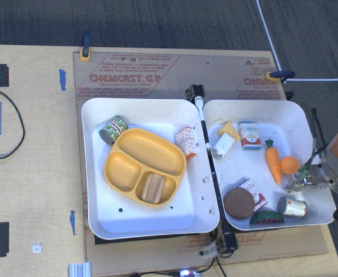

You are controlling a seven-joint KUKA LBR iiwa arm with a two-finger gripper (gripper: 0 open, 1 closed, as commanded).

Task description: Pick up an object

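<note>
A wooden table (30,172) carries two shallow white bins side by side, set on a printed cardboard sheet (157,74) that is clamped at its far corners, probably to keep it from sliding.

The left bin (96,212) holds a yellow divided tray (140,154) lying at a slant. One of its small compartments holds a pale brown block (153,187); the other sections look bare. A green-labelled can (113,128) lies on its side at the tray's upper left corner, and a small red-and-white carton (185,141) sits just past its upper right edge.

The right bin (296,117) is where the loose pickable things crowd: a yellow wedge (228,130), a white bottle (222,145), a small box (249,135), a carrot (273,161) beside an orange ball (289,165), a brown disc (238,202), a watermelon slice (267,217) and a metal cup (293,207) on its side.

The hand (303,178) hangs low at this bin's right edge, just below the ball and above the cup. I cannot tell whether it is wide or narrow, and I see nothing gripped in it.
</note>
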